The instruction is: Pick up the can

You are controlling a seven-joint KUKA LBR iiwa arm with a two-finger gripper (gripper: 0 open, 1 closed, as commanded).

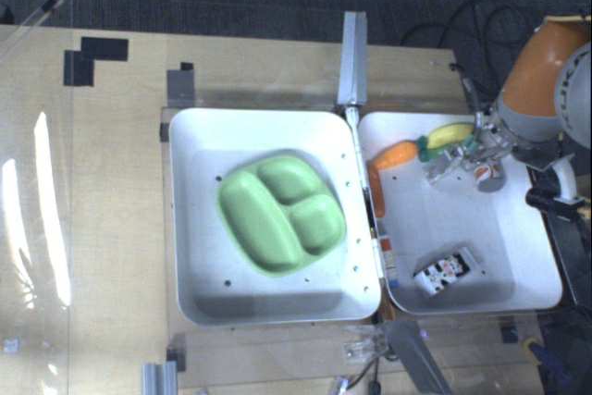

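The can, a small silvery cylinder with a red patch near its top, is in the right bin at the back right. My gripper hangs low over the bin's back edge, just left of the can and close against it. Nothing shows the can lifted; it seems to rest on the bin floor. The grey arm with its orange band comes in from the right and hides the bin's far right corner.
An orange carrot with a green top and a yellow banana lie just left of the gripper. A small black-and-white box lies near the right bin's front. A green divided plate sits in the left bin.
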